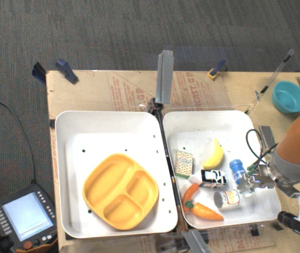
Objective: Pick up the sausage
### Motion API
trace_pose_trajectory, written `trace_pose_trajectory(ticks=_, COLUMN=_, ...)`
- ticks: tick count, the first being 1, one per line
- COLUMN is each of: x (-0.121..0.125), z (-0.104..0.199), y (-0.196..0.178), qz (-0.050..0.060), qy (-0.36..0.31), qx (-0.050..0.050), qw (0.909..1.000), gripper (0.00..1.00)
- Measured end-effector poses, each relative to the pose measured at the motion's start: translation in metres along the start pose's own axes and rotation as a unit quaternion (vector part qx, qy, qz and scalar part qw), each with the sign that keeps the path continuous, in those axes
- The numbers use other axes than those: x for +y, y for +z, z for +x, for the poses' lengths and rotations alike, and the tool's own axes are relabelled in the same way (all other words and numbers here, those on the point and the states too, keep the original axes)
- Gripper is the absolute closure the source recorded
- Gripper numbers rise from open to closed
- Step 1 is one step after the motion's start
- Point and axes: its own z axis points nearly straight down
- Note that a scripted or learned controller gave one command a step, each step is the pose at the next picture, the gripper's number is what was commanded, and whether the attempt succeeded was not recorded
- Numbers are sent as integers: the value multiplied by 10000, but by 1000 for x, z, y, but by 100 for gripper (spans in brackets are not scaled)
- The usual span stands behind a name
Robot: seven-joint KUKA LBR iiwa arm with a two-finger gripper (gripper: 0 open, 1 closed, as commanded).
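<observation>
So the arm's pincer (pixel 253 180) hangs over the right side of the right bin (pixel 255 121), near the blue bottle (pixel 237 168) and the can (pixel 227 198). Honestly can't tell if it's apart or together, it's too cluttered there. Nothing looks grabbed.

The sausage (pixel 190 193) sits toward the front-left corner of that bin, near the left wall. It's well apart from the pincer, with the can and the toy car (pixel 213 177) in between.

Looks like the approach step, and the grab is not yet started.

The sausage's long axis runs diagonal. One end points at the front-left corner and the other up toward the car. The carrot (pixel 207 211) lies just beside its lower end, maybe touching.

The next move probably calls for crossing left over the can, then turning the wrist to close across that diagonal. It should come down mid-sausage so it doesn't snag the carrot.
</observation>
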Motion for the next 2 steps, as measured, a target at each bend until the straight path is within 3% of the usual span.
trace_pose_trajectory(ticks=1, x=1, z=-2, y=29, qz=0, qy=-135, qx=2, qw=9999, gripper=100)
trace_pose_trajectory(ticks=2, x=1, z=-5, y=-20, qz=-15, qy=-346, qx=-6, qw=9994, gripper=100)
